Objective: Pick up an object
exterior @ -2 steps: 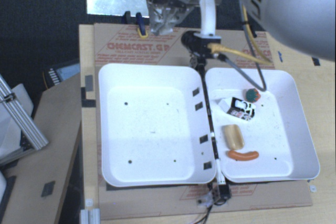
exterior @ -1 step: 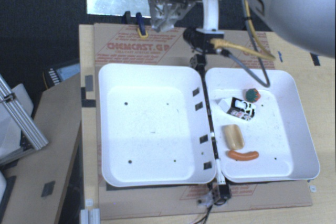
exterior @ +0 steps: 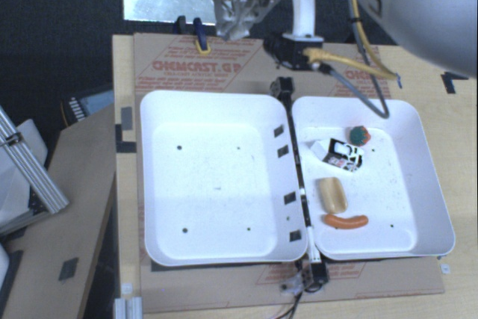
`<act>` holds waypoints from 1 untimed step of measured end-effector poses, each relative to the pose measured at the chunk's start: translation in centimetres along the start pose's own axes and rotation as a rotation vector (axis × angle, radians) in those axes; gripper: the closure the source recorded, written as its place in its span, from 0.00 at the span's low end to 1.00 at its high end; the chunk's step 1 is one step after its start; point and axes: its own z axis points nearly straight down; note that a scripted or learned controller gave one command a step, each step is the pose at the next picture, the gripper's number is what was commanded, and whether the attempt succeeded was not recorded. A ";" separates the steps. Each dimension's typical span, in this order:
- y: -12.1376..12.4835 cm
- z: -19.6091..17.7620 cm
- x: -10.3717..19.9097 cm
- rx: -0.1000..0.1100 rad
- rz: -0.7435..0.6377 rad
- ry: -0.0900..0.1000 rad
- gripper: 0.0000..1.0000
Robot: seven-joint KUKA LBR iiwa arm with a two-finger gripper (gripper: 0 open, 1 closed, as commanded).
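My gripper hangs high at the top of the camera view, above the bench's far edge and behind the left bin. Nothing shows between its fingers. In the right bin lie four small things: a teal and red ball at the back, a black and white packet beside it, a tan bread-like piece in the middle, and an orange sausage near the front.
Cardboard lies under both bins. A yellow hose and grey cable trail from the arm over the back of the right bin. A metal rail leans at the left edge.
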 end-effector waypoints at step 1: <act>0.0 -1.1 0.0 -0.003 -0.005 0.000 1.00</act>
